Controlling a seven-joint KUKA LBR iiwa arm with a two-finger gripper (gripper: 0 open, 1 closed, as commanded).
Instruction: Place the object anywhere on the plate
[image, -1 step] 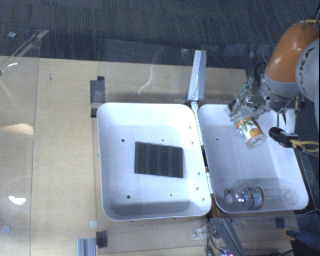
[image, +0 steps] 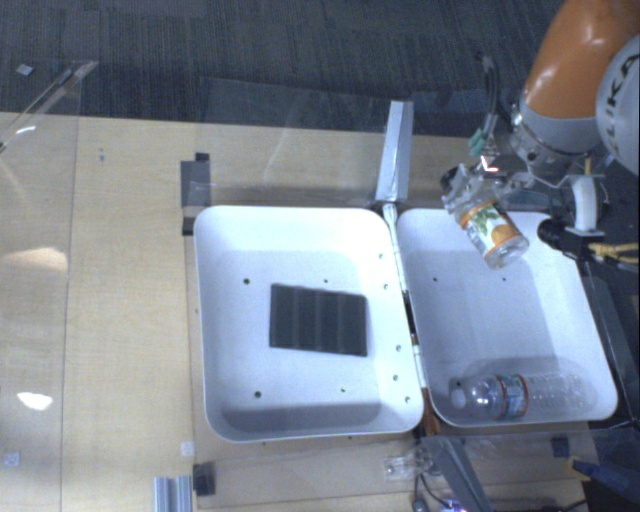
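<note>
A small can (image: 492, 234) with an orange and green label hangs tilted over the far part of the right bin (image: 440, 300). My gripper (image: 470, 198) is shut on its upper end, the fingers clasping it from above. The plate (image: 318, 320), a dark ribbed rectangle, lies flat in the middle of the left bin (image: 230, 250), well to the left of the gripper and nearer the front.
A clear plastic bottle (image: 512, 394) with a blue label lies on its side at the front of the right bin. A metal divider post (image: 396, 150) stands behind the seam between the bins. Cables (image: 590, 245) run along the right bin's right side.
</note>
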